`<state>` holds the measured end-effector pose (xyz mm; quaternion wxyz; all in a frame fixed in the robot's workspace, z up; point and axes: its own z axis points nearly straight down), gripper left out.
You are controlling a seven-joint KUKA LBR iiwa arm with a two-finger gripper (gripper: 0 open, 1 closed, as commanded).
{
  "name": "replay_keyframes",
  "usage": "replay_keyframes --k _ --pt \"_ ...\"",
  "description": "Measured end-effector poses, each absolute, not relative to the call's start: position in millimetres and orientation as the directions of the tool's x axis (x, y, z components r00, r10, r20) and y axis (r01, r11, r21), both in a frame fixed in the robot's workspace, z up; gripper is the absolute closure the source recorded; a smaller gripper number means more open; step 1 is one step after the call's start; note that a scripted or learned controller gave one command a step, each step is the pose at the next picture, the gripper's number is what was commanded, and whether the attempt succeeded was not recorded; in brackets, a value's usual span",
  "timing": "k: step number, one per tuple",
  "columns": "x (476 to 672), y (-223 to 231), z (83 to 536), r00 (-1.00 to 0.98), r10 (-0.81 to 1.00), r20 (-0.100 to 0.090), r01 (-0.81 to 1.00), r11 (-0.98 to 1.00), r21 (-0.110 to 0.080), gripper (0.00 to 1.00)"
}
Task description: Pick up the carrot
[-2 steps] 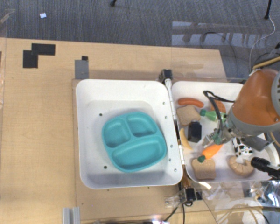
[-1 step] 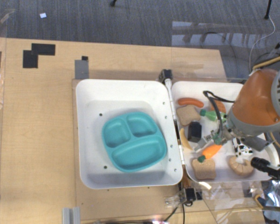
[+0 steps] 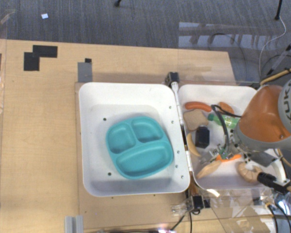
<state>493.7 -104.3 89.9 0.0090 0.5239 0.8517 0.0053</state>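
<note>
The carrot is a small orange piece with a green tip, lying in the lower middle of the right bin. The arm's wrist partly covers it. My gripper shows as a black block over the left half of that bin, up and to the left of the carrot. It hangs above a yellow banana and just below a tan bread slice. I see nothing between its fingers.
The right bin also holds a red sausage, a green piece, an orange piece and two pale pastry shapes. A teal divided plate sits in the left bin. Cables trail at the right.
</note>
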Motion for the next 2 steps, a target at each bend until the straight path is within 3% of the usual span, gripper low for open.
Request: replay_keyframes --k 1,2 --pt "496.9 -102.1 102.0 -0.455 0.890 -0.010 0.890 0.456 0.025 1.00" --pt "496.3 -102.2 101.3 -0.455 0.890 -0.009 0.890 0.455 0.023 0.00"
